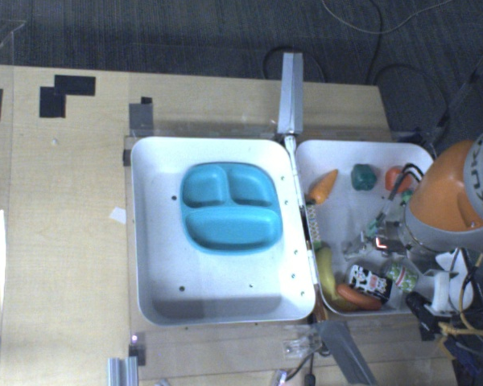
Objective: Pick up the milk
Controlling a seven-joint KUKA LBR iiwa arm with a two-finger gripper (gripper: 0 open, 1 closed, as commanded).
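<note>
Milk carton lies flat in right bin, long axis roughly left-right, just below-left of gripper. Finger state: cannot tell.

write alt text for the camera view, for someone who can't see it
A grey and orange robot arm reaches from the right into the right white bin, its gripper low above a black-and-white milk carton. Around it lie a carrot, a banana and a teal item; the left bin holds a blue sectioned plate.
</note>
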